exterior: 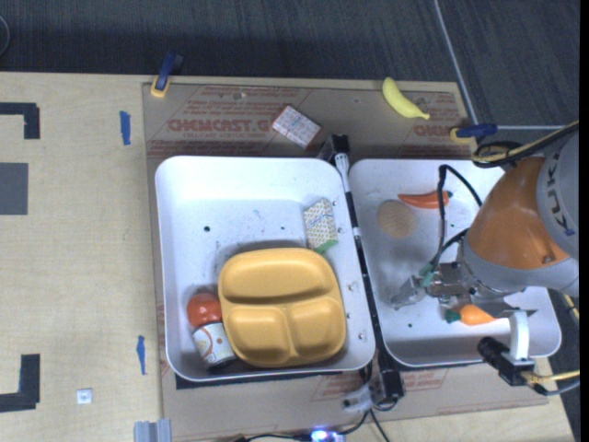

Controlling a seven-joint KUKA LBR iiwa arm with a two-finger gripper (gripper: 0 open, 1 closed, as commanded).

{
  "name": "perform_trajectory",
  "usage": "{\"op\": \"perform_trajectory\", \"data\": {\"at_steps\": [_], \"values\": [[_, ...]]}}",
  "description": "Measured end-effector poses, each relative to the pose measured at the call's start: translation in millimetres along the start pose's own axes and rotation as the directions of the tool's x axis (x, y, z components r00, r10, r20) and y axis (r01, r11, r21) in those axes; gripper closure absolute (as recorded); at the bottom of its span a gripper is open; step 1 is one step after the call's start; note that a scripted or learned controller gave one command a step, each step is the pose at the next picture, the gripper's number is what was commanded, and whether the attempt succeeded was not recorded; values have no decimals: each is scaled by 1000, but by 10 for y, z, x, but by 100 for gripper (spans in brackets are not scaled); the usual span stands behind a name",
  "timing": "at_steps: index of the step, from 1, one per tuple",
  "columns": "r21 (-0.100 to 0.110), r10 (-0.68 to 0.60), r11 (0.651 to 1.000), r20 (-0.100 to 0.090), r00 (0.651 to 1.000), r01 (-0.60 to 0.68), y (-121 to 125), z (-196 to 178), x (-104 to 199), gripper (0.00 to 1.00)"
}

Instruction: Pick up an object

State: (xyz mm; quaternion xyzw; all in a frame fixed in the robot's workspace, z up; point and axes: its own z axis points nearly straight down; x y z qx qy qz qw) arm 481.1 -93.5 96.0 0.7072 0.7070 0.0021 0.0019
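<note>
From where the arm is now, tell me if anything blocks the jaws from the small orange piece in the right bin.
Nothing visible does. The gripper sits low over the right bin, and the small orange piece lies just beside it on bare bin floor. The round tan object and the orange-red piece lie farther back, out of the way.

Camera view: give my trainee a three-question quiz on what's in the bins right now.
1. True or false: the yellow tray lies in the left bin.
2. Which item lies outside both bins, on the cardboard behind them?
A. banana
B. carrot
C. can
3. Fill in: the gripper hangs over the ____ bin.

Key:
1. True. The tray fills much of the left bin, beside the can.
2. A. The banana lies on the cardboard behind the right bin.
3. Right. The carrot lies near the arm there.
</note>
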Motion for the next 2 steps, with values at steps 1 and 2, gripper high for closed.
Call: {"op": "perform_trajectory", "data": {"at_steps": [1, 2], "values": [[4, 0, 1000, -1, 1000, 0, -13, 100, 14, 0], [3, -1, 1000, 1, 1000, 1, 217, 104, 4, 0]]}}
